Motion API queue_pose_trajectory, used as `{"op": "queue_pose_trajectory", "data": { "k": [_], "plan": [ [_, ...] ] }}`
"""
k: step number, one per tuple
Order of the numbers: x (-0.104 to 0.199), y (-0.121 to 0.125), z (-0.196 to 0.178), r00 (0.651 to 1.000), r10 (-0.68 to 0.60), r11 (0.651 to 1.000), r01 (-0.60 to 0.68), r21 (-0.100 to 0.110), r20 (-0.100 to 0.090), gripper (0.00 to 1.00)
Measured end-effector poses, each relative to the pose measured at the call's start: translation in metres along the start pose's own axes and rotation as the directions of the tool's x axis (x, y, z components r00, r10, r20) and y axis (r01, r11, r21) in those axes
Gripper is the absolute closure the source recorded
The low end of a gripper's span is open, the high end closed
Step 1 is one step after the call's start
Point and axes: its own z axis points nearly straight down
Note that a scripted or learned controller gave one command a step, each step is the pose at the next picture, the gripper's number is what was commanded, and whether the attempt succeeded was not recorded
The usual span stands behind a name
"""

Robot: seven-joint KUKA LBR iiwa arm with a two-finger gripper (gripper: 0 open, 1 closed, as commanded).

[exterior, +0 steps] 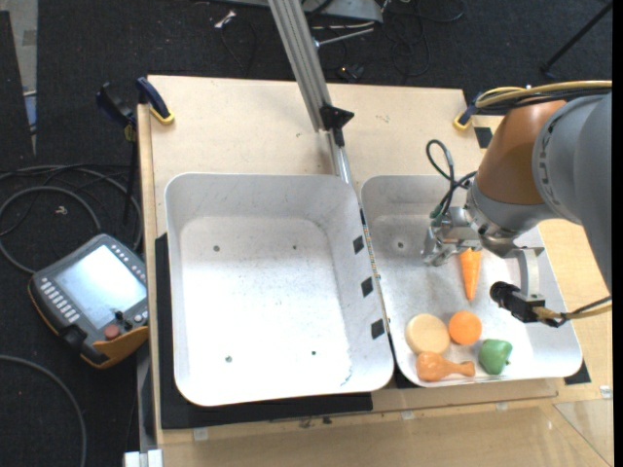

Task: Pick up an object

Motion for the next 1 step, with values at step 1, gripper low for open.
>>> {"op": "queue_pose_trajectory", "data": {
  "k": [1],
  "plan": [
    [0.0034,0.0116,-0.0550,1.000,-0.004,1.000,0.004,-0.005,0.001,1.00]
  ]
}}
